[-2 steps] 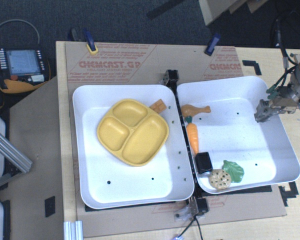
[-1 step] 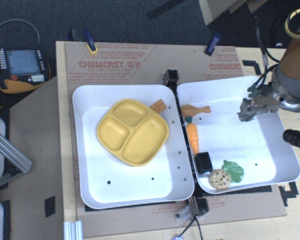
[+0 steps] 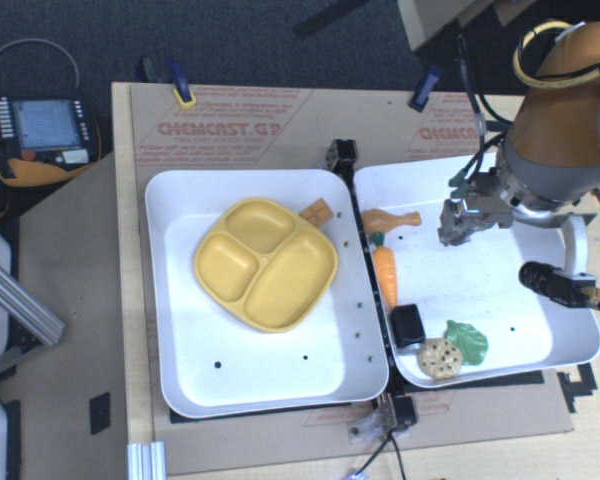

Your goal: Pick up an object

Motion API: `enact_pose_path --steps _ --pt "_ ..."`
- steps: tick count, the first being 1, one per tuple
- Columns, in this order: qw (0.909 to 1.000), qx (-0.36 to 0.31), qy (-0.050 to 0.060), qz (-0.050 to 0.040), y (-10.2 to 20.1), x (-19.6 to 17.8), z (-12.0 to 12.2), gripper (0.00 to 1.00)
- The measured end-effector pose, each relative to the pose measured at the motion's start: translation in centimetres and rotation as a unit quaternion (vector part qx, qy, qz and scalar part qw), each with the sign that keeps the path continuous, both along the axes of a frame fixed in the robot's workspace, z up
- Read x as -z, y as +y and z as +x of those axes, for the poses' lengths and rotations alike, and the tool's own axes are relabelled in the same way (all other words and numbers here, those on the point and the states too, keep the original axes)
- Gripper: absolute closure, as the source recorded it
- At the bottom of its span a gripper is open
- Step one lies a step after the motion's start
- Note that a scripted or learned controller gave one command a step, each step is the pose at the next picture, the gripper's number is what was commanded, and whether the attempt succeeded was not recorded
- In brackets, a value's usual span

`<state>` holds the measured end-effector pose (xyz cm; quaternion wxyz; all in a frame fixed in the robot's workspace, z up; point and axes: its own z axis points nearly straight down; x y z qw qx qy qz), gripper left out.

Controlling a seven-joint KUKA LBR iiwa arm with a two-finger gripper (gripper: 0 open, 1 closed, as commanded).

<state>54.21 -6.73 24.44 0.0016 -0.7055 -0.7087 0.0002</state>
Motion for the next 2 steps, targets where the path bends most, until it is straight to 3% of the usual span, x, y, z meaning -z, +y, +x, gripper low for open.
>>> enact_pose_path --steps 1,2 --pt "1.0 0.0 -0.001 -0.0004 5.2 -0.3 0.2 1.0" --pt "1.0 0.0 -0.003 -0.0008 10.5 0.0 2.2 1.0"
